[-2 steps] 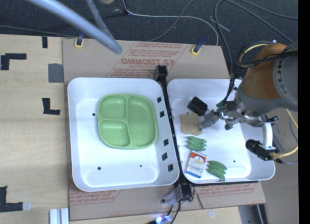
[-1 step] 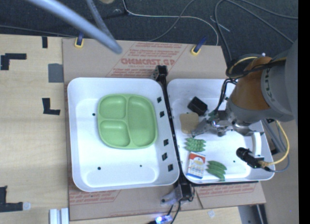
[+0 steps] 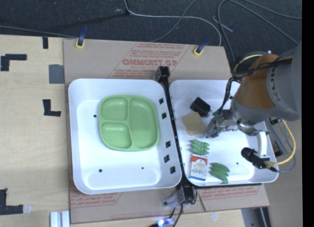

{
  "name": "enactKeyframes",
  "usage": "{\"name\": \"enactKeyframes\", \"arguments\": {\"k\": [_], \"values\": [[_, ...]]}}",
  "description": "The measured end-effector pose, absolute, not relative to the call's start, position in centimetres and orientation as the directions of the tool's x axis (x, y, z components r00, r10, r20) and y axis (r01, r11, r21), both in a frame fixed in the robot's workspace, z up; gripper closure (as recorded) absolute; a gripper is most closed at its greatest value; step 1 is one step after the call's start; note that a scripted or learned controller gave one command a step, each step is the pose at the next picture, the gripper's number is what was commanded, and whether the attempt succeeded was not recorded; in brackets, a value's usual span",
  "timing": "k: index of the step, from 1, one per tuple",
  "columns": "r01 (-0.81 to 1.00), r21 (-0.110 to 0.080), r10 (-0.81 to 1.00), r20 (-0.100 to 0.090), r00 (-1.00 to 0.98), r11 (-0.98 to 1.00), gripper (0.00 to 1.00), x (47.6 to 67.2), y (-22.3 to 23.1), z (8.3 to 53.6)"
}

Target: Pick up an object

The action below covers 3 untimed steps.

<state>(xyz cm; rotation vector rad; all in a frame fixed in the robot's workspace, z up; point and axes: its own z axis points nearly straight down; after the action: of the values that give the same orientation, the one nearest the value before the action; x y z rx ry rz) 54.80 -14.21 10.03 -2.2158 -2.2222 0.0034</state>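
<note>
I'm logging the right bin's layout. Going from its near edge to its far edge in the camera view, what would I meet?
Red-and-white carton → upper green pod → tan piece → black block.

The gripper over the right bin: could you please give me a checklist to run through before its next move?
1. Gripper is inside the right bin, not over a wall: ok.
2. A thing is already held: cannot tell.
3. A target is close by: ok, the tan piece lies just beside the gripper.
4. Tan piece is apart from the black block: cannot tell, they sit very close.
5. Green pods and packet are out of the gripper's way: ok, they lie nearer the front wall.
6. Green plate is out of the way: ok, it sits in the left bin.
</note>
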Motion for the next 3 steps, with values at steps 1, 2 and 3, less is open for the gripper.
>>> {"name": "enactKeyframes", "arguments": {"k": [1, 2, 3], "values": [[1.000, 0.005, 1.000, -0.002, 0.000, 0.000, 1.00, 54.9, -15.0, 16.0], [1.000, 0.005, 1.000, -0.001, -0.002, 0.002, 1.00, 54.5, -14.2, 21.8], [1.000, -0.002, 1.000, -0.001, -0.001, 0.001, 1.00, 54.5, -14.1, 20.6]]}}
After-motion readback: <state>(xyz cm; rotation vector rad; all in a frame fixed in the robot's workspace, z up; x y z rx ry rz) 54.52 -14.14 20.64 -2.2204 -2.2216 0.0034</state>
